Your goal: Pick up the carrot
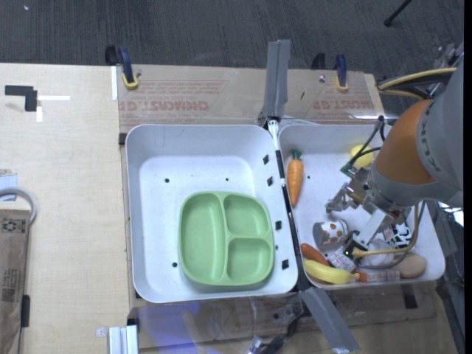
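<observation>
The carrot (295,180), orange with a green top, lies lengthwise in the right bin (324,142), close against that bin's left wall. My gripper (346,223) hangs over the middle of the same bin, to the right of the carrot and a little nearer the front, well apart from it. Its two fingers stand open, with nothing held between them. The grey arm with its orange band (409,153) reaches in from the right.
A small white-and-red toy (332,233) lies just left of my fingertips. A banana (328,273), a red piece (313,253), a beige egg shape (413,265), a cow-patterned item (400,234) and a yellow item (360,155) crowd the right bin. A green divided plate (225,238) sits in the left bin (147,198).
</observation>
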You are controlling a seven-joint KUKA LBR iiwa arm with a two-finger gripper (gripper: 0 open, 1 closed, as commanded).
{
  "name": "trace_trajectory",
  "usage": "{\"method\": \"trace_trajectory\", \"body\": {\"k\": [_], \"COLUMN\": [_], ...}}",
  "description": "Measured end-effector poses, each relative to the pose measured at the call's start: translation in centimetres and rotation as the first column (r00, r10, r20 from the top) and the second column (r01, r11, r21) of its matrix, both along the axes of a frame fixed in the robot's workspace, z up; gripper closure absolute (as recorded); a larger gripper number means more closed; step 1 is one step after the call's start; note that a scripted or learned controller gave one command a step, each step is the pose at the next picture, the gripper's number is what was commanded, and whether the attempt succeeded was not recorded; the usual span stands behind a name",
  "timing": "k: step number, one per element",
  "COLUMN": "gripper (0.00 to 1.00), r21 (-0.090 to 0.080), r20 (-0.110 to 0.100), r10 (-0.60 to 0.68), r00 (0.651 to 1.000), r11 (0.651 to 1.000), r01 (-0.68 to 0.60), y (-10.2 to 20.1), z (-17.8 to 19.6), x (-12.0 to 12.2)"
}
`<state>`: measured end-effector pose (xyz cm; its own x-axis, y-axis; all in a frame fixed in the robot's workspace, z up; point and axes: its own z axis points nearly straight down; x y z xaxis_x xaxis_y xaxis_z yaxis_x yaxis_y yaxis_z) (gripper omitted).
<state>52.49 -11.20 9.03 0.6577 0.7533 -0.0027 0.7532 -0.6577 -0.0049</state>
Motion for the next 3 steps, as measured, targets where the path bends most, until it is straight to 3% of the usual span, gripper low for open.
{"method": "trace_trajectory", "body": {"k": [1,2,3], "gripper": [1.0,1.0,1.0], "r21": [0.001,-0.001,-0.001], "r20": [-0.002,0.004,0.001], "r10": [-0.005,0.332,0.45], "r00": [1.0,0.943,0.893], "r11": [1.0,0.943,0.893], "r01": [0.005,-0.332,-0.45], "y": [-0.1,4.7,12.0], "z": [0.8,10.1,10.0], "x": [0.0,0.7,4.3]}}
